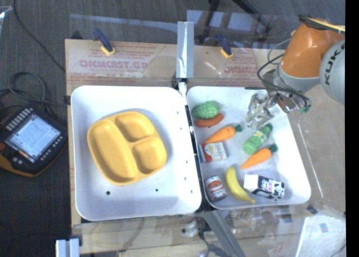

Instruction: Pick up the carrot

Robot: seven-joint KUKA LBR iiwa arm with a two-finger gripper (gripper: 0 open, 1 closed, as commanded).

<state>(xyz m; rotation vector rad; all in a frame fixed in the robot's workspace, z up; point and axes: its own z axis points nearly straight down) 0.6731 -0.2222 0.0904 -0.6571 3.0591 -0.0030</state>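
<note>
Two orange carrots lie in the right bin (296, 155). One carrot (220, 134) with a green top rests near the bin's middle, and a second carrot (258, 157) lies lower right of it. My gripper (257, 112) hangs over the upper right part of the bin, above a green bottle (257, 139) and up and to the right of the first carrot. Nothing shows between its fingers.
The right bin also holds a green leafy vegetable (206, 109), a red sausage (208, 120), a small carton (214, 151), a can (215, 188), a banana (238, 184) and a black-and-white box (263, 185). A yellow divided plate (127, 146) sits in the left bin (84, 194).
</note>
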